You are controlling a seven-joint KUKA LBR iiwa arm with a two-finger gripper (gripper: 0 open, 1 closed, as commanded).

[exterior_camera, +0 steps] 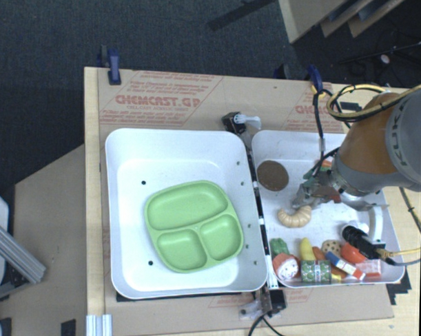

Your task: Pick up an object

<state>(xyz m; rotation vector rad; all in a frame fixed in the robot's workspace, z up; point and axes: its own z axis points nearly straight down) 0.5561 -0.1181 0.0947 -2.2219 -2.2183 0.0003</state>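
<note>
Grey arm with orange band reaching in from the right, over the right bin. Claw low inside that bin, pointing down and left, tips just above a pale curled croissant-like piece. Cannot tell whether touching it; nothing seen between the tips. Open or closed: cannot tell, too dark and small.

Brown round disc up and left of the claw, near the bin's left wall, apart from the croissant piece. Along the bin's near edge, a crowded row of small toy foods: green piece, red-and-white round piece, yellow piece, green can lying on its side, then a jumble of orange, red and blue bits further right, hard to tell apart.

Left bin carrying 1 light green tray with 3 compartments, set at a slant.

2 bins side by side on a tan desk with red printing; blue clamp at the far left corner.
</note>
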